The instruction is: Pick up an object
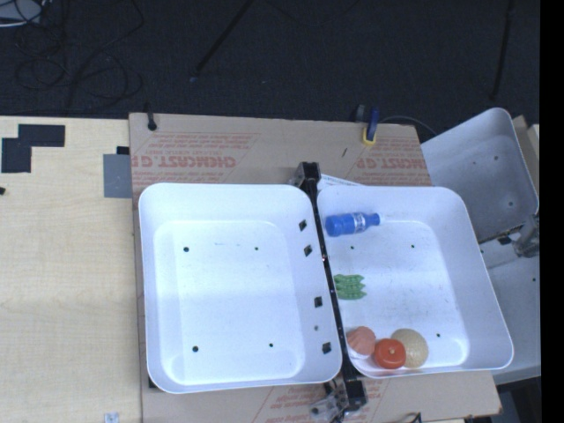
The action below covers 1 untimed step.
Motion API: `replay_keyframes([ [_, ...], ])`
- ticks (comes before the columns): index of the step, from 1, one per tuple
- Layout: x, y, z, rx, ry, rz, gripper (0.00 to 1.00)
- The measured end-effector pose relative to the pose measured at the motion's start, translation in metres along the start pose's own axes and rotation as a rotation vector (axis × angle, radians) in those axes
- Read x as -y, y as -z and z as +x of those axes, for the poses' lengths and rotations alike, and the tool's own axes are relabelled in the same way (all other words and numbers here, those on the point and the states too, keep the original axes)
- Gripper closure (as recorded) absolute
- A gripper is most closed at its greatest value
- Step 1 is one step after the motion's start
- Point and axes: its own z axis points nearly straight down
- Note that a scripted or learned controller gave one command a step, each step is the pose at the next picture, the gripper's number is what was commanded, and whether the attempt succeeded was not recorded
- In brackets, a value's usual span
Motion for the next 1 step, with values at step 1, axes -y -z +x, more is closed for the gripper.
replay_keyframes([
  [1, -0.0001, -0.0138, 0.0002, 0.0, -0.001, 0.0, 1.0],
])
